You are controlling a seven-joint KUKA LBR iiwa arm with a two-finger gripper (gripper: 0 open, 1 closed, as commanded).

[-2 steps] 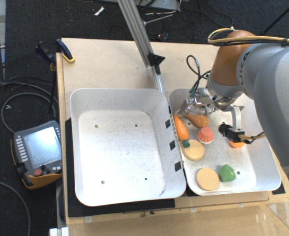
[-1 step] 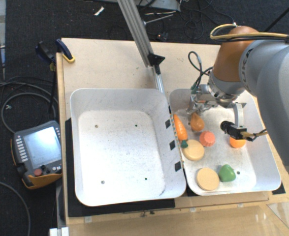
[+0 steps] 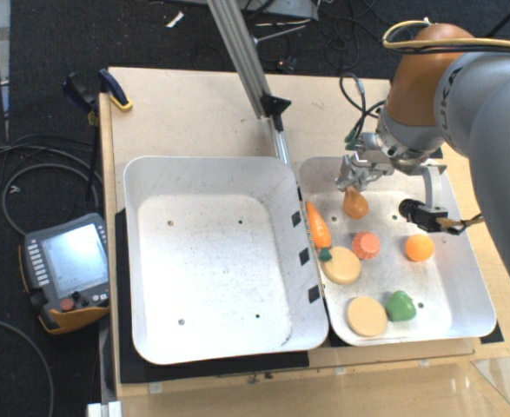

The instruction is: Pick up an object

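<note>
- The gripper [image 3: 356,179] hangs over the far left part of the right bin [image 3: 467,307]. It is on the end of the grey arm [image 3: 489,94], which reaches in from the right.
- From this slant I cannot tell whether the gripper is open or closed, because its lower end blends into what lies below it.
- A brown pear [image 3: 354,204] is directly under the gripper, with its narrow top at the gripper's lower end. It is not clear whether the pear is gripped or just resting on the bin floor.
- A carrot [image 3: 317,227] lies left of the brown pear, along the left wall of the right bin, with its green end toward the near side.
- A pink round piece [image 3: 367,246] lies just on the near side of the brown pear.
- An orange [image 3: 420,248] sits to the right of the pink round piece, apart from it.
- A pale bun [image 3: 341,266] lies against the near left side of the pink round piece, close to the carrot's green end.
- A second pale bun [image 3: 367,315] lies nearer still, with a green piece [image 3: 400,306] touching its right side.
- The left bin [image 3: 133,233] stands beside the right bin, and their rims meet in the middle.
- Both bins rest on the bench [image 3: 194,111].
- A metal bar [image 3: 237,46] slants in from the far side and ends at the far edge where the bins meet.
- A clamp [image 3: 98,89] sits at the bench's far left corner.
- A control box [image 3: 68,263] with a screen lies on the dark floor to the left of the bench.
</note>
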